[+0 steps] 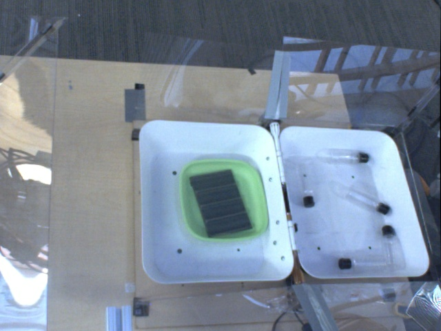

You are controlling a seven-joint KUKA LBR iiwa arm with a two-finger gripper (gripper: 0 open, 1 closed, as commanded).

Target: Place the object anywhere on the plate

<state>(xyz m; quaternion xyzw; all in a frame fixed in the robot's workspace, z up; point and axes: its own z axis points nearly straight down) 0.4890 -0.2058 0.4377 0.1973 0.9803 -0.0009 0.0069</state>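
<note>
Two white bins sit side by side on the wooden surface [83, 185], their inner edges touching or nearly so. In the left bin [148, 205] lies a green plate [187, 205], squarish with rounded corners, roughly in the middle of the bin floor. A dark block [220, 203] with ridges across its top lies flat on the plate, turned a little askew to the plate's sides and inside its rim on every side. The right bin [406, 205] holds several clear tubes with black caps, scattered well apart. One tube [337, 156] lies near the far wall with its cap to the right. Another [365, 200] lies slantwise in the middle. A third [368, 260] lies near the front wall with its cap to the left. Two more black caps, one [308, 201] close to the bin's left wall and one [388, 230] toward its right, show clearly, but their clear bodies are too faint to make out. A grey metal bar [278, 88] stands on the surface just beyond the seam between the bins, and a small grey piece [135, 104] lies beyond the left bin's far left corner. How far the end effector is open, and whether it has hold of anything, cannot be told.
</note>
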